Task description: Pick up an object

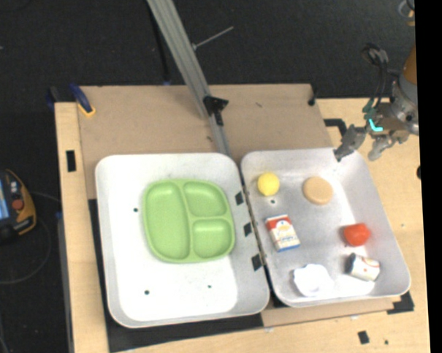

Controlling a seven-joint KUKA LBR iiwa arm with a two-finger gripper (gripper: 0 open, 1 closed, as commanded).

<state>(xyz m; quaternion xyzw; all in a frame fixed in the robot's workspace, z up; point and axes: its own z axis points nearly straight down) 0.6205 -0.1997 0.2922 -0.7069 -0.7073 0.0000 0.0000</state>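
The right bin holds a yellow ball, a tan round disc, a small red-and-white carton, a red object, a white cup-like object and a small white-and-brown item. My gripper hangs over the bin's far right corner, above and to the right of the tan disc. Its two dark fingers are spread apart with nothing between them.
The left bin carries a green divided plate. A grey metal bar slants down from the top to the gap between the bins. A black-and-orange device lies at the far left.
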